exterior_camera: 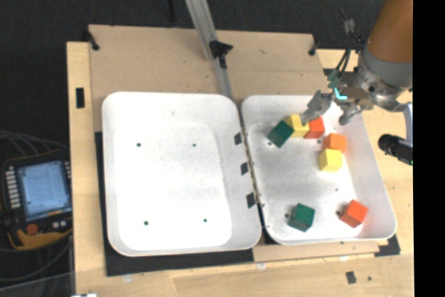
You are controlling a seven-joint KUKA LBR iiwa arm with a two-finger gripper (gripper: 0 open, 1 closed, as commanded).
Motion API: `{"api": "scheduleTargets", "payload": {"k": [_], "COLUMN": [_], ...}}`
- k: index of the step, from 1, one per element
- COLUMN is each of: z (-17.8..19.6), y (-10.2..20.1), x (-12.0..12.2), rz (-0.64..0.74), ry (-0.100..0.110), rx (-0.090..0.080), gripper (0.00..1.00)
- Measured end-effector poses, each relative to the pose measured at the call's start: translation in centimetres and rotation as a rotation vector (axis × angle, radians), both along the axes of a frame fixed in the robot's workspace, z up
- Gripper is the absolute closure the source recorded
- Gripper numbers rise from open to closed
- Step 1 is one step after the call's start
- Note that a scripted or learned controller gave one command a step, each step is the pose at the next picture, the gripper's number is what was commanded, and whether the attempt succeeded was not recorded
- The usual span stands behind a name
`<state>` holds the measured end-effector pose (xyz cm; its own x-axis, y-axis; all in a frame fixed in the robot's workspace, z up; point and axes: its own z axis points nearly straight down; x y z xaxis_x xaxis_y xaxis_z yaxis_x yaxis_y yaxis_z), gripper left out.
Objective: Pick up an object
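The right bin [368,170] holds several small blocks. Near its far edge a green block [280,133], a yellow block [299,123] and a red-orange block [316,127] sit tight together. An orange block [336,142] and a second yellow block [330,161] lie just to their right. Toward the near edge are another green block [302,217] and an orange-red block [353,213]. My gripper [332,110] hangs over the bin's far right part, just above and behind the red-orange block. It is open, its fingers spread wide with nothing between them.
The left bin [118,149] lies beside the right one, with a row of dark clips along the seam [245,167]. A slanted metal pole [201,14] rises behind the bins. A handheld pendant [38,191] rests off the bench at the left.
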<state>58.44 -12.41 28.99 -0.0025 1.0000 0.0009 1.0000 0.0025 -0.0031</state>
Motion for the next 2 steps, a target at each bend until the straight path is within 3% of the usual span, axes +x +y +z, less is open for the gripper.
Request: {"api": "scheduleTargets", "payload": {"k": [1,2], "z": [0.2,-4.2], "y": [0.0,-0.8], "x": [0.1,0.1], "rz": [-0.001,-0.005], "ry": [-0.004,0.001], "rx": [0.0,-0.003], "gripper": [0.0,0.0]}}
